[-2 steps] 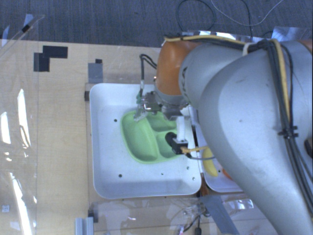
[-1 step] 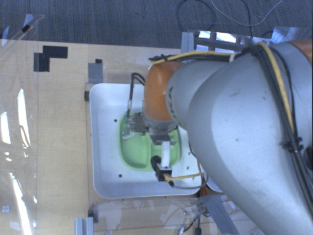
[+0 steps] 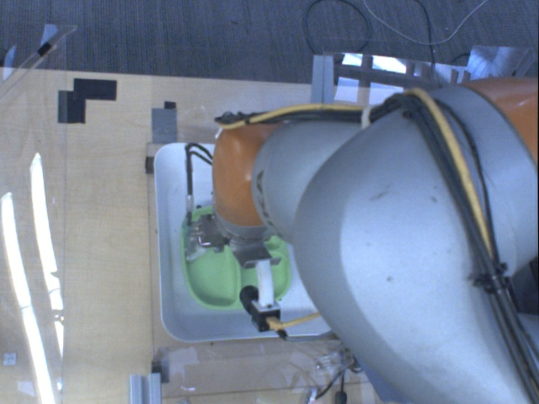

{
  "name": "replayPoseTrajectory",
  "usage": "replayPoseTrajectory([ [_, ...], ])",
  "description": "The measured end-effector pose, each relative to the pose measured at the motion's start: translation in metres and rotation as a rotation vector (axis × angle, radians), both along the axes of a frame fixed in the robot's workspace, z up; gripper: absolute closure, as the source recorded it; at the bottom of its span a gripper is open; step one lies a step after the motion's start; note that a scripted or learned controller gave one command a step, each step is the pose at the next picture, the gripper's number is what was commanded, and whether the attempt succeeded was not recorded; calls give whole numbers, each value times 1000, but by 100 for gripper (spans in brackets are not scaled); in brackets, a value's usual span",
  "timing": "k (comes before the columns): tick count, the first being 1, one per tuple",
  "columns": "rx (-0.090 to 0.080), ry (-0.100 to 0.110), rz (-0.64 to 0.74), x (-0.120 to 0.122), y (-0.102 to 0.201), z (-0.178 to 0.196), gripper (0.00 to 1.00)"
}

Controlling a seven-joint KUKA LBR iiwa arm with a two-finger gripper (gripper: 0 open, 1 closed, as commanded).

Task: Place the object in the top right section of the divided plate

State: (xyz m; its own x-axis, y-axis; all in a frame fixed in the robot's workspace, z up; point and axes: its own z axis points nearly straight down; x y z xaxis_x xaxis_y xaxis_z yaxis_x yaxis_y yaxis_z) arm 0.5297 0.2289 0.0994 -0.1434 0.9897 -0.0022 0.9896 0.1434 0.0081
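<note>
Grey arm (image 3: pixel 404 251) casing lies closest to the lens and covers everything to the right of the plate (image 3: pixel 210 280), with an orange band (image 3: pixel 236 175) above the wrist just behind the plate's far edge. Below that band, the gripper (image 3: pixel 206 236) hangs straight over the plate's middle, and only a bit of its metal body shows at the wrist's left side. Whether it is open or closed cannot be told, as the wrist hides its tip. The object cannot be made out either; it may sit under the wrist, on the covered part of the plate. A white bracket (image 3: pixel 265 283) with a black plug sticks out over the plate's near right edge. The plate is light green and lies in a white bin (image 3: pixel 168 225), whose rim runs past the plate's left and near sides. A yellow cable (image 3: pixel 295 112) runs along the arm, beyond the plate's far side. A pale wooden bench (image 3: pixel 84 225) spreads left of the plate, with a black L-shaped mark (image 3: pixel 84 98) far to the plate's upper left and dark carpet (image 3: pixel 168 15) beyond.
</note>
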Motion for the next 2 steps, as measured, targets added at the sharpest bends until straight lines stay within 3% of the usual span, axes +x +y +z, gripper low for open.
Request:
replayPoseTrajectory([
  [1, 15, -29, -39, -26, -13, -4, 0],
  [2, 9, -38, -50, -20, -20, 8, 100],
])
